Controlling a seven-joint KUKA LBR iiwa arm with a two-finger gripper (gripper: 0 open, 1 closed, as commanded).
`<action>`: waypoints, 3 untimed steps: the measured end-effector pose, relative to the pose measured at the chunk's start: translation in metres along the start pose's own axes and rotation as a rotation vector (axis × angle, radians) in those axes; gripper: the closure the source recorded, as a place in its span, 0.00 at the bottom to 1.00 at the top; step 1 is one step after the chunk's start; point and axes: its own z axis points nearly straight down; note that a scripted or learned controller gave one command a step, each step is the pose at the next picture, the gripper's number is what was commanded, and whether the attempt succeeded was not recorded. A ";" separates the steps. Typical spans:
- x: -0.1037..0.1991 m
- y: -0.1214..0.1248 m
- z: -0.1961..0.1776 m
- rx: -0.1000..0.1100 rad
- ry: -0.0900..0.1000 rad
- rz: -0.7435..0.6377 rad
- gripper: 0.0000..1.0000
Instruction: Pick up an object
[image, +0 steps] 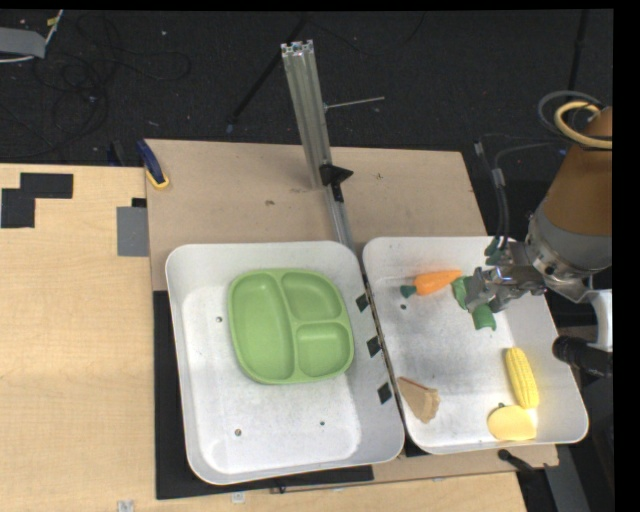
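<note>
Gripper (487, 303): lowered over the right bin (440, 400), green fingers (484, 319); their state cannot be told.
Carrot (436, 283): just left of the gripper, long axis left-right.
Corn (521, 376): below the gripper, lying lengthwise toward the bin's near edge.

Robotics lab: plywood bench (400, 185) w/ two white bins (200, 420), alu. mast (305, 110), loose cables on dark floor.

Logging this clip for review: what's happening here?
The KUKA arm's end effector is low over the right bin, beside the toy carrot. A corn cob, a lemon and a tan wedge lie nearer the front. A green divided plate sits in the left bin.
</note>
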 end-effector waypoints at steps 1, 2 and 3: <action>0.055 0.019 0.014 0.002 0.000 -0.001 1.00; 0.107 0.020 0.023 0.003 0.001 0.000 1.00; 0.161 0.035 0.037 0.002 0.000 0.000 1.00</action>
